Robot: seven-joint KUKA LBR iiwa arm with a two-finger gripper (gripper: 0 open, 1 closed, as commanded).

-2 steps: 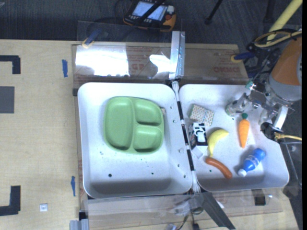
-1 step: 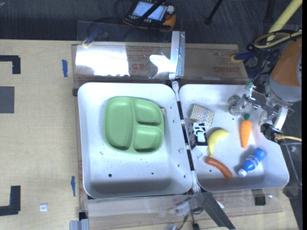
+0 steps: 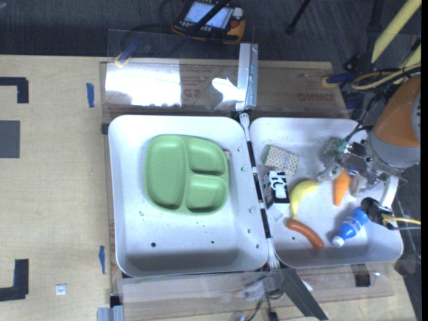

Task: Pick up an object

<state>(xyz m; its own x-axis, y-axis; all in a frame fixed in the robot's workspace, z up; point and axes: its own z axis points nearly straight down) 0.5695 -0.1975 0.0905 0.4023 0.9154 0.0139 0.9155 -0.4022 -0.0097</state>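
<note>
Arm comes in from the right, orange band visible at the frame edge, wrist hanging over the right side of the right bin point(image 3: 394, 243). Gripper point(image 3: 342, 172) sits low in that bin, right at the top end of the orange carrot point(image 3: 340, 188); the carrot lies tilted just under the wrist hardware. Gripper opening: cannot tell, the wrist body and cabling block it. Contact with the carrot can't be confirmed either, touching or just beside. Judgement: approach/grasp step on the carrot, nothing lifted yet, so the task is not far along. Other candidates in the same bin: yellow lemon-like piece point(image 3: 302, 194) near the middle, red sausage point(image 3: 305, 233) below it, blue bottle point(image 3: 350, 229) near the lower right, patterned card point(image 3: 280, 158) and a black-and-white block point(image 3: 277, 186) against the divider. Left bin point(image 3: 127, 246) holds a green divided plate point(image 3: 186, 173), well apart from the arm. Next move likely calls for a close around the carrot's narrow body, then a straight lift. Risk: the carrot is slim and slanted, so it could slip or roll out, and the blue bottle is near enough to get nudged.
</note>
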